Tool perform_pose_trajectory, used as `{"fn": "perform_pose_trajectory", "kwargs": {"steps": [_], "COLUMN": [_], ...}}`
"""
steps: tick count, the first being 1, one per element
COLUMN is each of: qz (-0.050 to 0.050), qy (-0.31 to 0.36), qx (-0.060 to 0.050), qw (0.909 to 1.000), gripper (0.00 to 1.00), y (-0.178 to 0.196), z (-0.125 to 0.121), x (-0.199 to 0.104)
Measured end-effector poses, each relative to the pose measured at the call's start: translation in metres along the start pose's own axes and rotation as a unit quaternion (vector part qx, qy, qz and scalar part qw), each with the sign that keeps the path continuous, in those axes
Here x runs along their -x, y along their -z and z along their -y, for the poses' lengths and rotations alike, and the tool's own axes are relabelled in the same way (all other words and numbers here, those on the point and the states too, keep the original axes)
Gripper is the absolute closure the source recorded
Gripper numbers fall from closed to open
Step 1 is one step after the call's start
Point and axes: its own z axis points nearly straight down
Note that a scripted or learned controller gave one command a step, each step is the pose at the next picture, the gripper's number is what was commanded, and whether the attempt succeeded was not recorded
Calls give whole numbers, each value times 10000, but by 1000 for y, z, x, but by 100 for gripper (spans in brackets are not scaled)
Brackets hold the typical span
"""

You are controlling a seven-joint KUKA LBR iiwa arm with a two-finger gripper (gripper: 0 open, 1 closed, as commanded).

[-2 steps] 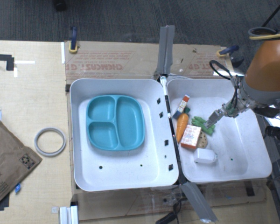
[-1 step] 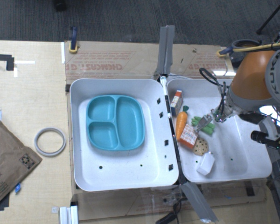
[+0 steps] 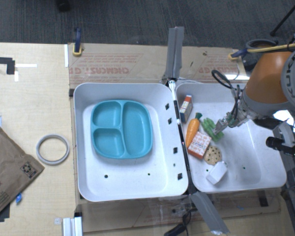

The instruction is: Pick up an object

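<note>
The arm reaches in from the right over the right-hand bin (image 3: 246,178), and its hand (image 3: 220,127) sits low beside a small green toy (image 3: 211,128) near the bin's middle. The hand's tips meet the green piece, but the view there is small and blurred, so it cannot be told whether they are spread, pressed together, or pinching it.

The likely thing to lift lies in a tight cluster along the bin's left wall: an orange carrot (image 3: 192,132), a red-and-white packet (image 3: 199,144), a speckled cookie (image 3: 212,155), a white block (image 3: 217,173) and a small red-topped box (image 3: 186,107). All look like light play food, probably hard plastic, stiff and rather slick. The green toy seems small and irregular, so a grip across its narrowest part would suit. The carrot's taper may slip; its thick middle is safer.

The left bin (image 3: 83,146) holds a blue divided plate (image 3: 122,129).
</note>
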Motion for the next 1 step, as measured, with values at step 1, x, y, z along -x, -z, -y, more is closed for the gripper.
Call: {"fn": "perform_pose_trajectory", "kwargs": {"steps": [1], "qz": [-24], "qy": [-1285], "qx": [-58], "qw": [9917], "gripper": [100], "y": [85], "z": [-60], "x": [-28]}}
